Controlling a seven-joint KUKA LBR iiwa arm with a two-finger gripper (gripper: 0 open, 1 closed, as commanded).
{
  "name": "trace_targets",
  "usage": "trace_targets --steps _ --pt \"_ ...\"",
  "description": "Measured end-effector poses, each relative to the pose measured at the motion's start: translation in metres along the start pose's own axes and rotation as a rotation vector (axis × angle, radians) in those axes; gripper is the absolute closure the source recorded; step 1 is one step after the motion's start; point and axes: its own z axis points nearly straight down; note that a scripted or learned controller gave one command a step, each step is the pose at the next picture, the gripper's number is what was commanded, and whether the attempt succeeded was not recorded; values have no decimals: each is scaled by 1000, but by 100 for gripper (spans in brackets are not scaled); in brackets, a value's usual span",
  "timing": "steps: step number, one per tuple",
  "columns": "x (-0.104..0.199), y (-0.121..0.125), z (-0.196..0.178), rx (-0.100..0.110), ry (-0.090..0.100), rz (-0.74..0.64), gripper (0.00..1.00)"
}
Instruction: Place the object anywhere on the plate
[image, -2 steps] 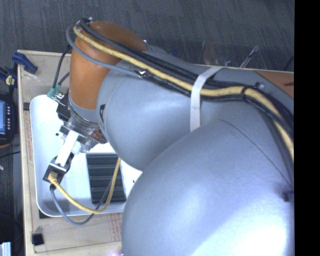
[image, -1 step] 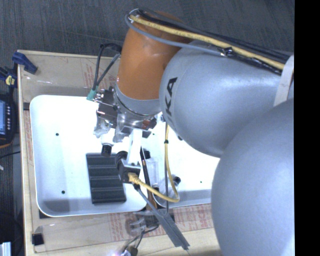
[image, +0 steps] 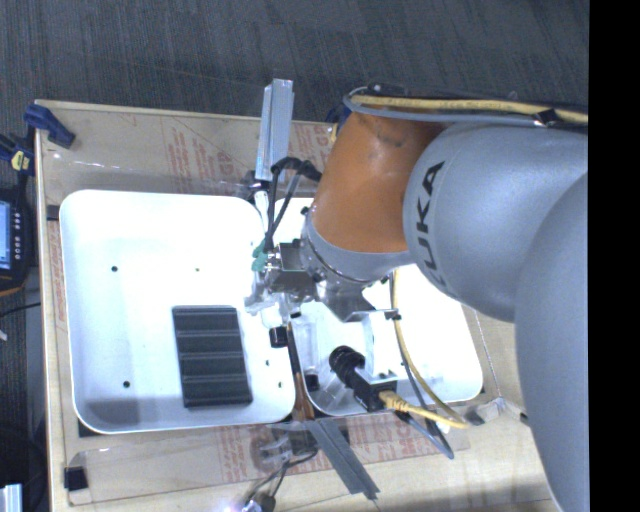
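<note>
A black ribbed rectangular plate lies flat in the lower middle of the left bin. My gripper hangs over the ridge between the two bins, just right of the plate's upper right corner. The wrist and the orange band cover most of it. A small teal-green bit shows at the gripper's left side; I cannot tell whether it is a held object or part of the tool.
The arm covers most of the right bin. A yellow cable trails over that bin's front rim. A metal bracket stands behind the bins, a blue clamp sits at the bench's far left corner.
</note>
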Motion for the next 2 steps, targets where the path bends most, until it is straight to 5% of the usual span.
trace_targets --steps 1,2 --pt "59 -2 -83 -5 0 -183 100" --pt "120 9 -6 -1 -4 -170 100"
